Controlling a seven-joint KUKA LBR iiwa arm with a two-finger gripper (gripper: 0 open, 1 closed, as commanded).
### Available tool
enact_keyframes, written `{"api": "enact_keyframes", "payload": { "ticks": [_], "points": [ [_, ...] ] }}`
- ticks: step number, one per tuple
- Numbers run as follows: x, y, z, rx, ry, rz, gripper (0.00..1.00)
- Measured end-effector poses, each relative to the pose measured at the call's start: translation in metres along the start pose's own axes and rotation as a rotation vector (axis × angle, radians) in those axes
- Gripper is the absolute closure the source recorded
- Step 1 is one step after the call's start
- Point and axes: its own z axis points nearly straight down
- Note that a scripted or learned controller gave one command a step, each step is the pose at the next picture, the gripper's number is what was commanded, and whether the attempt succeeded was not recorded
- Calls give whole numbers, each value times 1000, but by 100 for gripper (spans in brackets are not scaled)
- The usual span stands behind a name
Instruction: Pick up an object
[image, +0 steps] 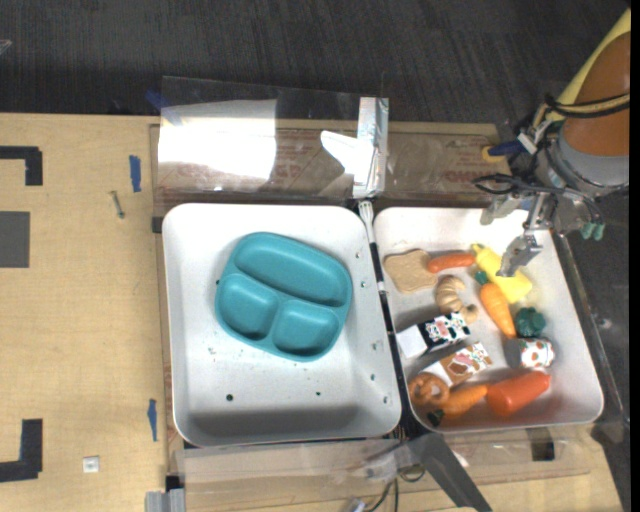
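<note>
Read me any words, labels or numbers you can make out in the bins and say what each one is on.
None can be read.
Black-and-white carton: printed pattern, too blurred for words.
Small box: red and white print, too small to read.
Teal tray: no text.

A teal divided tray (285, 293) lies in the left bin (190, 400), nearer the bin's back edge, its compartments facing up. Behind the bin, a clear sheet (260, 150) lies on the bench (70, 300). Black marks (25, 165) sit near the bench's left edge.
</note>
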Motion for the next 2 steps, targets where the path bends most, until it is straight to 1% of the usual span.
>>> {"api": "enact_keyframes", "payload": {
  "ticks": [1, 2],
  "points": [
    [24, -21, 98, 1, -4, 29, 0],
    [56, 1, 107, 0, -2, 147, 0]
  ]
}}
